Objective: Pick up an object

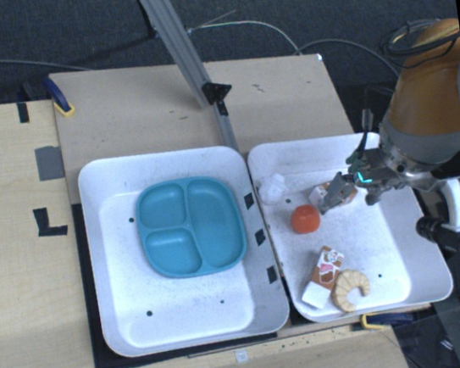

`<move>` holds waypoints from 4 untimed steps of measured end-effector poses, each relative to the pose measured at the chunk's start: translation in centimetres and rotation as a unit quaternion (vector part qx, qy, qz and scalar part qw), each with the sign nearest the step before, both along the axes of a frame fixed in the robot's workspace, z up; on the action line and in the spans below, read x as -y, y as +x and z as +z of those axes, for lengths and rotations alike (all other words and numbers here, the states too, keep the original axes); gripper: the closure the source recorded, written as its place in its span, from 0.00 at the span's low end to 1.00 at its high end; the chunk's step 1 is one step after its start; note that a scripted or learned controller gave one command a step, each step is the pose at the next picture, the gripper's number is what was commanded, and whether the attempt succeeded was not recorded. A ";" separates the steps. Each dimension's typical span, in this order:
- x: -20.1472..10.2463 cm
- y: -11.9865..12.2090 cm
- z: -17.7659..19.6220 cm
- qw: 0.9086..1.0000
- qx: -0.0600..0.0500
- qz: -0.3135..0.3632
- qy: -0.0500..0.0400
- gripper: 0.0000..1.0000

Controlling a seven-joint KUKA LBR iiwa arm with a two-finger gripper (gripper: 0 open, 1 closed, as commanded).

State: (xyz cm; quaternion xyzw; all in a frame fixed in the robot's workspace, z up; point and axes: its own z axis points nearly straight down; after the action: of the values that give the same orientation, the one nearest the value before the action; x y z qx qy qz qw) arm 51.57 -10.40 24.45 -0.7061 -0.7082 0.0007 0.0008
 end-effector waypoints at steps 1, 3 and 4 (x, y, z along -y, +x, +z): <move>-0.6 0.0 -4.5 1.000 -0.002 -0.001 0.000 0.00; -0.4 0.0 -15.6 1.000 0.000 -0.001 0.000 0.00; -0.5 0.0 -14.6 1.000 -0.001 -0.001 0.001 1.00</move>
State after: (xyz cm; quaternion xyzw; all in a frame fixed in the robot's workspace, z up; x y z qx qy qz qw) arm 51.57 -9.88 9.88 -0.7066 -0.7076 0.0007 0.0016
